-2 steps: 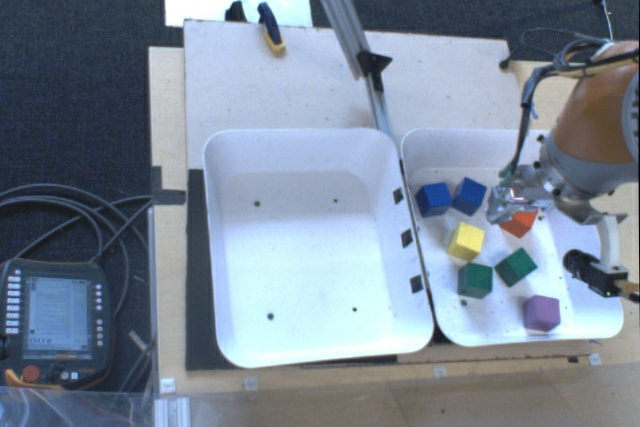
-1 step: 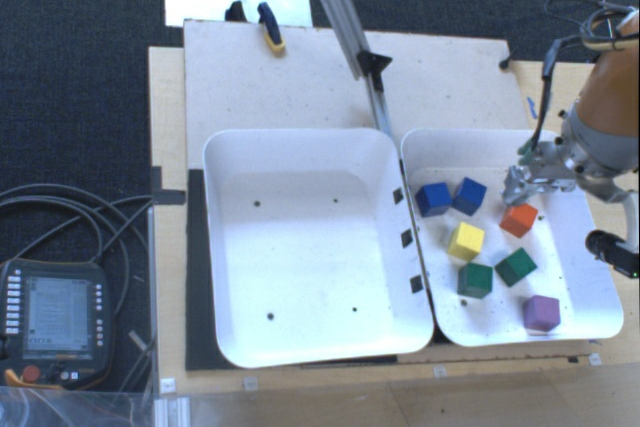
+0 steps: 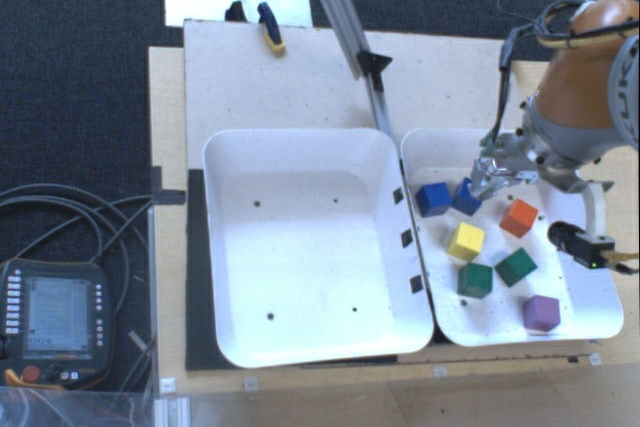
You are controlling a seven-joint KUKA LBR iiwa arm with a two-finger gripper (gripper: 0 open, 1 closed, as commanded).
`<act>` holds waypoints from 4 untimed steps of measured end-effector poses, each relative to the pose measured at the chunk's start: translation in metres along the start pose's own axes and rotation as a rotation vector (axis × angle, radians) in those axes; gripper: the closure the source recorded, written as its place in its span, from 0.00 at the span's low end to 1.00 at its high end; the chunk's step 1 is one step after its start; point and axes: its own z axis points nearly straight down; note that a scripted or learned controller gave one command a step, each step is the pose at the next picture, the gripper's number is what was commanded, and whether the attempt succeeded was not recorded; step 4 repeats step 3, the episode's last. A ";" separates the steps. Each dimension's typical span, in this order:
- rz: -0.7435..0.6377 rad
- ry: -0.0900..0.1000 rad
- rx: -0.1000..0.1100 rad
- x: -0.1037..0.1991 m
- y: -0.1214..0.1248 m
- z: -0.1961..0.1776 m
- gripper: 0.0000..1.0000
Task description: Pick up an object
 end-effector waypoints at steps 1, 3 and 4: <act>-0.002 0.001 0.000 0.050 0.016 -0.015 1.00; -0.001 0.002 -0.002 0.150 0.042 -0.022 1.00; -0.001 0.002 -0.002 0.150 0.042 -0.022 1.00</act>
